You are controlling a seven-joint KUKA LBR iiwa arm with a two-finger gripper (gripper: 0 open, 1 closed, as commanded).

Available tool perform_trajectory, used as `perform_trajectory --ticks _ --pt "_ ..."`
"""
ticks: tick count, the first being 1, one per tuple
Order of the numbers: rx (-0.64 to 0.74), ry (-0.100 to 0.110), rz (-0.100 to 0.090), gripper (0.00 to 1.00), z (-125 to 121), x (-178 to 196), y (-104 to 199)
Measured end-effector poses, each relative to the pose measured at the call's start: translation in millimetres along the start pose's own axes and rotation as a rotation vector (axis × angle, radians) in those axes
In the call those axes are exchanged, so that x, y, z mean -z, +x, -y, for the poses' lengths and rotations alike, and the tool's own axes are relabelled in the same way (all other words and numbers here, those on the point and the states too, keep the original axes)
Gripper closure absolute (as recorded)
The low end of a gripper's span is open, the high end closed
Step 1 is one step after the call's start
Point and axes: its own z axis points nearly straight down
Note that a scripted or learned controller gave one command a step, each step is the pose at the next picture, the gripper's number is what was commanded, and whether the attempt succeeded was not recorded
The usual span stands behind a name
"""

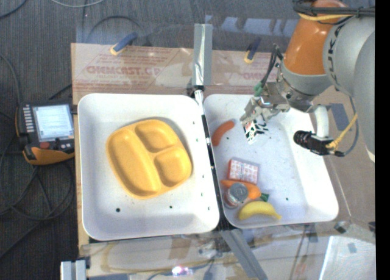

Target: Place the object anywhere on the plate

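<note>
My gripper [254, 121] pinches a black-and-white toy [255, 130] just above the right bin [317, 211]; yellow plate [150, 157] sits in the left bin [91, 211].

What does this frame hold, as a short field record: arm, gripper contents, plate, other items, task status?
arm: reaches in from the right, gripper over the right bin
gripper contents: small black-and-white object at the fingertips, grasp unclear
plate: yellow divided plate in the left bin, nothing on it
other items, right bin: orange sausage-like piece, pink packet, carrot, can, banana
task status: not yet done
</note>
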Motion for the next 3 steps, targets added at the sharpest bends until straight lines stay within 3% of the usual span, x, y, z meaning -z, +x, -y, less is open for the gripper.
perform_trajectory --ticks 1,3 --pt "0.173 -0.002 -0.006 1.0 -0.3 -26.9 65.2" --pt "0.187 -0.009 0.021 1.0 3.2 -21.4 89.0"
